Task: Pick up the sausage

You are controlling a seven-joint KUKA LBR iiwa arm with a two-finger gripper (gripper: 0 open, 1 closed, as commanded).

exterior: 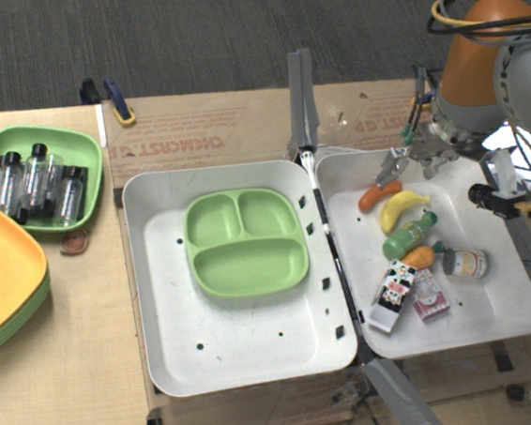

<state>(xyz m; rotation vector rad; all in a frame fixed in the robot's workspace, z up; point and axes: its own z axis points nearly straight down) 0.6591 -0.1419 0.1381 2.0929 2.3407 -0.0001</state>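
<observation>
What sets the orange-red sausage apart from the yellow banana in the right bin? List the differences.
The orange-red sausage is slim and nearly straight; the yellow banana is thicker and curved. The sausage lies nearer the bin's far wall, just under the gripper; the banana lies just below it, next to a green bottle. Both rest slanted in the right white bin.

Gripper (395,165) is hanging right over the sausage (378,195), up in the right bin (504,323)'s far corner. Banana (403,207) sits just beside that sausage, green bottle (409,235) below it.
</observation>
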